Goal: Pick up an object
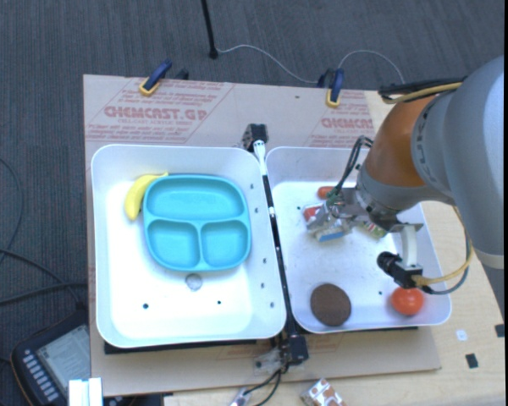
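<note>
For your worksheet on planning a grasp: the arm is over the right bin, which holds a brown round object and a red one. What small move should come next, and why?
Probably a short shift toward the brown round object, then a descent. The gripper sits over bare bin floor in the right bin, and the brown object lies apart from the wall, nearer than the red ball in the corner. Whether anything is already held cannot be told.

From my seat both white bins look like smooth, slightly glossy plastic. The blue divided plate is plastic too, with a soft sheen, and the banana beside it looks smooth and waxy. I read the brown round thing as matt, the tomato as shiny. The printed board underneath looks like dull cardboard, and the floor like rough grey carpet.
</note>
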